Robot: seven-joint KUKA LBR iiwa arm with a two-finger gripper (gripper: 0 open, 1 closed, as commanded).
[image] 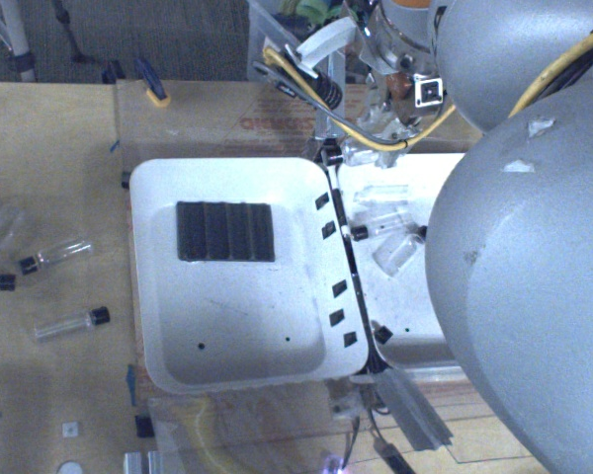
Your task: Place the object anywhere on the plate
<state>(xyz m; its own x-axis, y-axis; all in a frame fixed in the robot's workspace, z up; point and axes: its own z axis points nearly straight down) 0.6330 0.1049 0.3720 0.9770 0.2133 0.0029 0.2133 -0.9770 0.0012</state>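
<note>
On the bench [49,117] at far left lie a few clear vials [71,322] with black caps, loose on the wood and well apart from the bins.

Next comes the left bin [153,265], a shallow white tray with rounded corners. In it sits one thing, a dark ribbed plate [225,231], flat on the floor toward the bin's far left part. Nothing rests on the plate. A couple of small dark specks mark the bin floor nearer the camera.

Between the two bins runs a thin black divider [348,265] with small black tabs along it.

The right bin [400,334] is mostly covered by my own grey arm [514,284], which fills the right side. In the bare strip that shows, I see clear objects [393,235] lying on the white floor, just beside the divider: pale, see-through pieces, hard to separate from one another or from the floor. They are in the right bin, apart from the plate.

My gripper [376,131] hangs at the far edge of the right bin, near the top end of the divider, with yellow cable looping around it. I cannot tell how far it is open, nor whether it has hold of anything.

Behind the bins, a clear tub [267,8] holds a heap of coloured things.
</note>
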